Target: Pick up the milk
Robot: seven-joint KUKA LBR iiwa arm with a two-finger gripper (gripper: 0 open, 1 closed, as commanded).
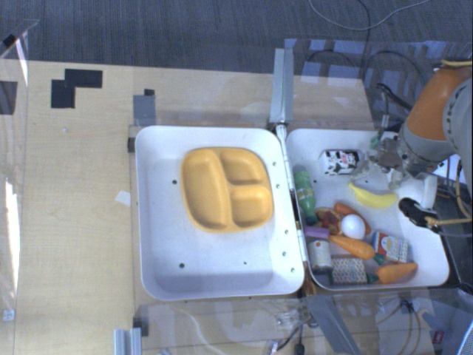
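One milk carton (340,161) by right bin's (440,271) far wall | fingers (378,161) beside it, state unclear

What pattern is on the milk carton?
Black cow-like patches on white; the milk carton shows in the camera view, in the right bin.

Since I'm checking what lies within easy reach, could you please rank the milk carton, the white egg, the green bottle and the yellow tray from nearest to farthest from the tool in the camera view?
1. Milk carton: just left of the tool, at the right bin's far edge.
2. White egg: mid right bin, toward the near side.
3. Green bottle: along the right bin's left wall.
4. Yellow tray: in the left bin.
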